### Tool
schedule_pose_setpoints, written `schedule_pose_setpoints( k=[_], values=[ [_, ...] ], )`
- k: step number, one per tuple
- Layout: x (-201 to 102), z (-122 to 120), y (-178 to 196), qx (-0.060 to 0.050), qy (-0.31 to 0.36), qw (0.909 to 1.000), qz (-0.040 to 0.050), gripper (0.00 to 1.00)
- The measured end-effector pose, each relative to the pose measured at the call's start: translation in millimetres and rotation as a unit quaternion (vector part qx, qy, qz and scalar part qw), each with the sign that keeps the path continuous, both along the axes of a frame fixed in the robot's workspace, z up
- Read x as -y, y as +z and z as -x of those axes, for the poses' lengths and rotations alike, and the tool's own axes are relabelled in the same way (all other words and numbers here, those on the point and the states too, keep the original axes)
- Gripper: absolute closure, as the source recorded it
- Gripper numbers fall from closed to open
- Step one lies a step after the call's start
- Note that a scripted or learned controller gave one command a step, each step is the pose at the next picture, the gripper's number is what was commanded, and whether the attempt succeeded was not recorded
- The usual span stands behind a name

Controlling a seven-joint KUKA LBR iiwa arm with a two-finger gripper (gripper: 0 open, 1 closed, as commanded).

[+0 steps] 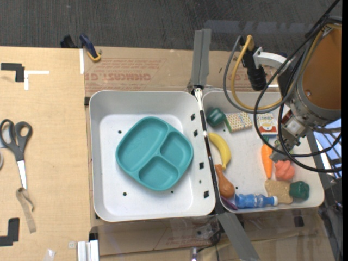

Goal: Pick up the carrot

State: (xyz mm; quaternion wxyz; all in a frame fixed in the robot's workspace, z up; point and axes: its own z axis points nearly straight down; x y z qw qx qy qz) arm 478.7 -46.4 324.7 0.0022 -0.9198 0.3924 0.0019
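One gripper point(278, 150) hangs low over the right bin point(247, 165), its tip just beside the carrot point(266, 161); whether it is released or clenched cannot be told. That carrot lies upright along the bin floor, touching a pink toy point(284, 171), with a banana point(220, 148) further left.

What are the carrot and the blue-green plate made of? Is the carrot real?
The carrot looks like toy plastic or rubber: even orange, smooth, no leaves, though a real one can't be ruled out. The blue-green plate looks like moulded plastic: one flat colour, soft sheen, rounded compartments.
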Motion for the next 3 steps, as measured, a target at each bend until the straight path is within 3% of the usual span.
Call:
schedule_pose_setpoints(
  k=[2, 3],
  values=[
    [-1.2, -1.8, 15.0, -0.004, -0.006, 1.0000, -0.0056, 1.00],
    [-32.9, -14.1, -134.4, -0.002, 0.125, 0.9922, 0.0008, 1.00]
  ],
)
